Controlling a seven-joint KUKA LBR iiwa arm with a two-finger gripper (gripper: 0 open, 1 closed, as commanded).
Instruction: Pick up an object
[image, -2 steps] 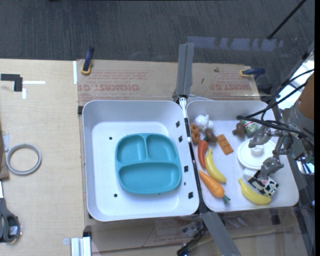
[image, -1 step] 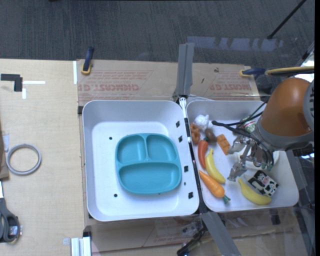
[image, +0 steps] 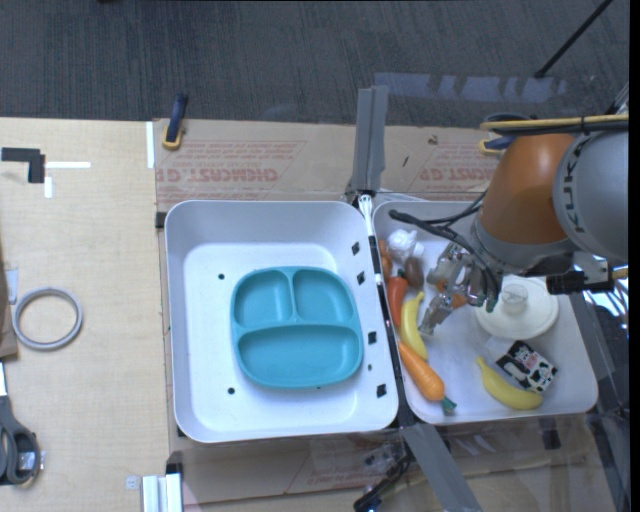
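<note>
Target, by judgement: banana (image: 410, 328), the thing closest to the end effector (image: 435, 310). It lies in the right bin (image: 462, 372), close along the left wall. Its long axis runs far to near, slightly curved. The near end meets a carrot (image: 422, 372).

Likely light, stiff and smooth, and it may slip. Best taken across the middle, square to the long axis.

The end effector hangs just right of the banana. Spread or pressed together: cannot tell.

Orange carrot (image: 424, 376) beside yellow banana (image: 410, 328), flat along right bin's (image: 462, 372) left wall.
</note>
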